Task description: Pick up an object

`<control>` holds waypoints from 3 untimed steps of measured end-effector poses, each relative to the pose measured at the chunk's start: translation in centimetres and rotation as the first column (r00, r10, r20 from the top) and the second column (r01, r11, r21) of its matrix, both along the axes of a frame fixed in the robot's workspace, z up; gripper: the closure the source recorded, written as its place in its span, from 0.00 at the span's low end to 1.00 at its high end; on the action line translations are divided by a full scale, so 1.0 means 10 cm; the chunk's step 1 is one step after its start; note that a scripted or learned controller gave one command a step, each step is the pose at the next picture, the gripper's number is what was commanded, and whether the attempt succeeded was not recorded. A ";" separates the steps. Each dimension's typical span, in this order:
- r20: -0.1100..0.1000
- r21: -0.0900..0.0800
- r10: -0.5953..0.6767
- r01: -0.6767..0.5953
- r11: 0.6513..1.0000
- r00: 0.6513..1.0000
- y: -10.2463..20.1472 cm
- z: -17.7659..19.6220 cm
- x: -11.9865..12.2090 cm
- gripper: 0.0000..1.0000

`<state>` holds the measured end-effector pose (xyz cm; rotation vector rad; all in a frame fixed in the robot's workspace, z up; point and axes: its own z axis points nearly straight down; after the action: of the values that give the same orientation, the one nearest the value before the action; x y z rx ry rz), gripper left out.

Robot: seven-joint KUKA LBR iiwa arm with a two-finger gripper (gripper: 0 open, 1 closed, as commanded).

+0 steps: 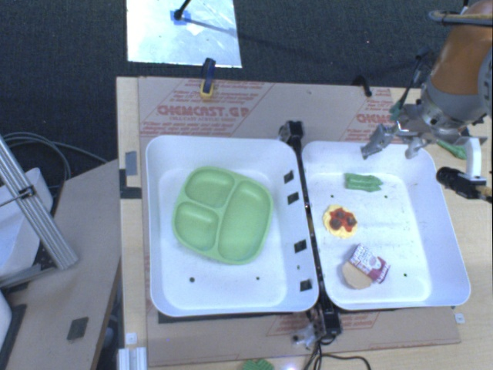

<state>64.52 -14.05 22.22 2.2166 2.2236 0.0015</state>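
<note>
In the right bin lie three small items: a green bean pod near the back, a yellow and red pizza-like piece in the middle, and a brown and maroon snack piece toward the front. My gripper hangs over the bin's back edge, above and right of the bean pod, its two fingers spread open with nothing between them. The orange-banded wrist rises behind it at the upper right.
The left bin holds a light green divided plate. A black hinge strip runs between the bins. A yellow clamp sits at the bench's back edge, and a metal post stands at far left.
</note>
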 end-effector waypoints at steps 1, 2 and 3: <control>-0.015 0.005 -0.002 0.002 1.000 1.000 0.27 -1.18 -0.59 0.00; 0.004 -0.001 0.001 -0.001 1.000 1.000 0.15 -0.77 -0.25 0.00; -0.004 0.002 0.003 -0.003 1.000 1.000 0.52 -0.78 -0.71 0.00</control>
<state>57.38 -8.84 14.40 2.2168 2.2296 -0.0003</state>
